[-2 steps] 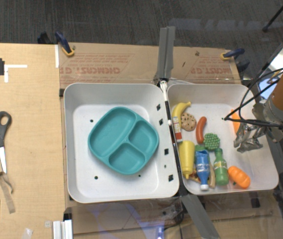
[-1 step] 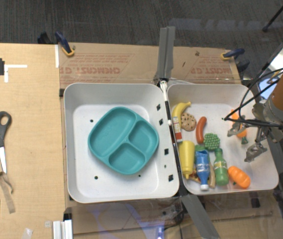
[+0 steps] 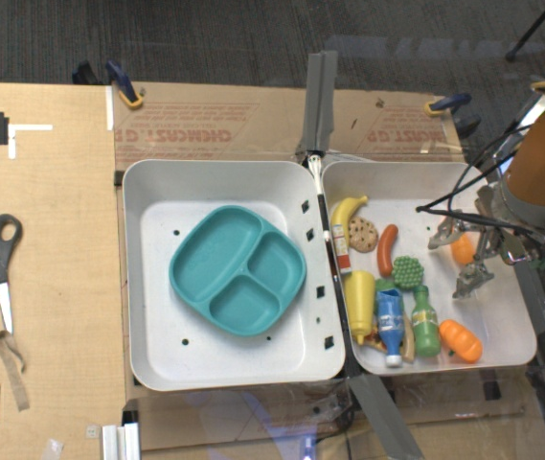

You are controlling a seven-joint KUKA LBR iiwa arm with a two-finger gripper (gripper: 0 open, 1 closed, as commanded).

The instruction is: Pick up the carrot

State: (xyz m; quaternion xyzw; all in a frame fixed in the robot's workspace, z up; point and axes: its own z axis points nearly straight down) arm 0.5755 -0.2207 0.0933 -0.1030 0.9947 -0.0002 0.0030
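Scene is evenly lit from overhead; illumination is bright and diffuse, w/ no hard shadows noted. Soft, short shadows are seen under the teal plate (image 3: 239, 270) and along the inner walls of the left bin (image 3: 138, 286). Mild glare is observed on the white bin rims and on the glossy toys in the right bin (image 3: 511, 338). A faint bluish reflection is noted at the bottom edge, approx. centre. Dark floor at top is underexposed; detail is largely lost there. Focus is acceptable across the bench. The arm (image 3: 540, 161) at right is rendered soft and slightly blurred. Slight barrel distortion is noted at the edges.
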